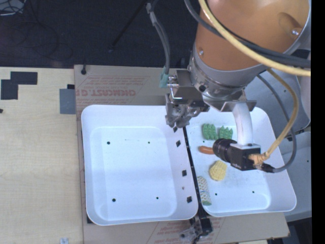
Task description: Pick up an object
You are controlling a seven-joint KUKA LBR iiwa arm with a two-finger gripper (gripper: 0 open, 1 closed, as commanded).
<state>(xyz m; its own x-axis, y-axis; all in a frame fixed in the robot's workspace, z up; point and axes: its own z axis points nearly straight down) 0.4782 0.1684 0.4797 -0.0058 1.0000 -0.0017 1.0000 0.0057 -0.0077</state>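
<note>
Camera view is showing mirrored red lettering (112, 92), not legible, on the cardboard (122, 85) at upper centre. Gripper (176, 120) is hanging at frame centre, its state I cannot tell. Green pieces (216, 131), orange stick (205, 149), yellow piece (218, 170) are lying in the right bin (269, 197).

Red print on the cardboard sheet (109, 83) (mirrored, illegible).

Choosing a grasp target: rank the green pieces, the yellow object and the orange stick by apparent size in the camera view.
1. Green pieces, counted together as a pair.
2. Yellow object; a single green piece looks about equal to it, so unranked.
3. Orange stick, thin and partly hidden.
</note>
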